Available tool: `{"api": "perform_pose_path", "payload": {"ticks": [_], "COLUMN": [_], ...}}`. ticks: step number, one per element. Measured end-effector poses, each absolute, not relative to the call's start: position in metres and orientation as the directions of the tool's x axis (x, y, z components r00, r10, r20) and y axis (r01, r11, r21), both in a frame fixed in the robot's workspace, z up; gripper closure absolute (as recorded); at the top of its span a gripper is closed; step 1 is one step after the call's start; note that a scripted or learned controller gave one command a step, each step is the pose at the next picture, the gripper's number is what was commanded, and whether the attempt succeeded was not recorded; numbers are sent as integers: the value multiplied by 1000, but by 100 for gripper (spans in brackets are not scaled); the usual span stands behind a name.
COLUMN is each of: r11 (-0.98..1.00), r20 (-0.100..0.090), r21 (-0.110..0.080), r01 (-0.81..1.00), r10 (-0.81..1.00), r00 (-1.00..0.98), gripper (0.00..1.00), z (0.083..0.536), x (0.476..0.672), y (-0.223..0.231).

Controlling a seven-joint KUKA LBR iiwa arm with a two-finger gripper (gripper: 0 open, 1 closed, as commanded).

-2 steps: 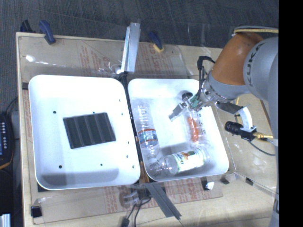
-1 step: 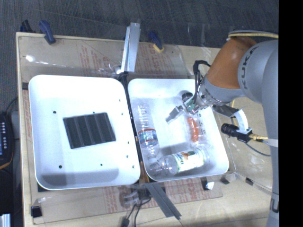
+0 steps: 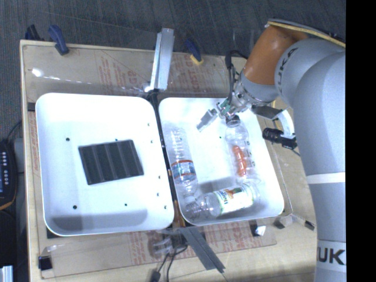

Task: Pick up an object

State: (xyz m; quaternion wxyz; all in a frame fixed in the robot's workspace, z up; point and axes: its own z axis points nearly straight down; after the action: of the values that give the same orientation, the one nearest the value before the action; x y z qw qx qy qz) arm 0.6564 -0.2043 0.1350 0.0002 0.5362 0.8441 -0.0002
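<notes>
My gripper [image 3: 218,115] hangs over the far part of the right bin [image 3: 271,175], just above the cap end of a clear bottle with an orange label [image 3: 240,153]. That bottle lies along the bin's right side. A clear bottle with a blue label [image 3: 183,168] lies along the bin's left wall. A third clear bottle with a green and white label [image 3: 227,199] lies across the near end. Nothing shows as held in the gripper.
The left bin [image 3: 53,134] holds a black ribbed panel [image 3: 110,160]. A metal bar [image 3: 162,57] stands up at the far end of the wall between the bins. Blue clamps [image 3: 57,39] grip the bench's far edge.
</notes>
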Motion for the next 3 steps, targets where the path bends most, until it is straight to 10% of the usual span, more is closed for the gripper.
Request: {"api": "perform_pose_path", "payload": {"ticks": [2,3], "r11": [432,421], "r20": [1,2], "r21": [-1,-3], "r01": [902,907], "r10": [902,907], "r00": [-432,-421], "gripper": [0,0], "z": [187,124], "x": [585,590], "y": [-209,-208]}}
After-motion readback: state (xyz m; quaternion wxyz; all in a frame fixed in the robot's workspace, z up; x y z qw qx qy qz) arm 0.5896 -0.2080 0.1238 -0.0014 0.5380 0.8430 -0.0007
